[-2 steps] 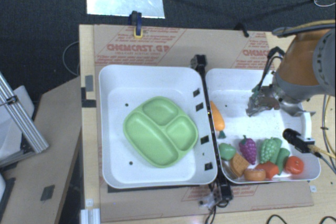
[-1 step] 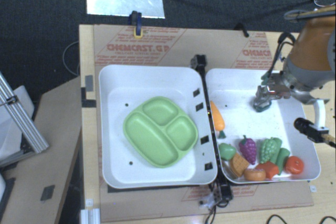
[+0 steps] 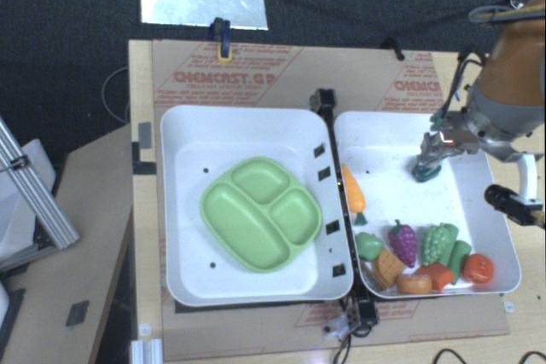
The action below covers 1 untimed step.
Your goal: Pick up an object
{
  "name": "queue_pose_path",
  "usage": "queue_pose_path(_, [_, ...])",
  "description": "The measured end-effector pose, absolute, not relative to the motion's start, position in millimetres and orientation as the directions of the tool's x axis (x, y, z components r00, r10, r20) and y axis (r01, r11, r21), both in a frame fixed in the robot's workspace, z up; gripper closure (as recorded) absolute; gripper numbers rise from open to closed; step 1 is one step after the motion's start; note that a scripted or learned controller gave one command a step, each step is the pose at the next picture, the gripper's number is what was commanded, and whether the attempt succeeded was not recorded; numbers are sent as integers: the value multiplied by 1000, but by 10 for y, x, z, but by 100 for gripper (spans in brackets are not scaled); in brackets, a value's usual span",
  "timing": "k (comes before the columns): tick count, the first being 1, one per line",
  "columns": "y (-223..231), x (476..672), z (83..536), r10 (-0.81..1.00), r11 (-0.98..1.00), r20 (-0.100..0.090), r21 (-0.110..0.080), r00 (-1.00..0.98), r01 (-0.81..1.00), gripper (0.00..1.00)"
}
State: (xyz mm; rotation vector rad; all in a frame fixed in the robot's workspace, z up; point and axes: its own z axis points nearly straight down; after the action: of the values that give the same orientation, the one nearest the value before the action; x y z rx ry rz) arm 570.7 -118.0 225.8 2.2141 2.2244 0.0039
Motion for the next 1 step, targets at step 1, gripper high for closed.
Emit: queue_pose_path(1, [-745, 5679, 2255, 1000, 9, 2, 1, -9, 1000, 100])
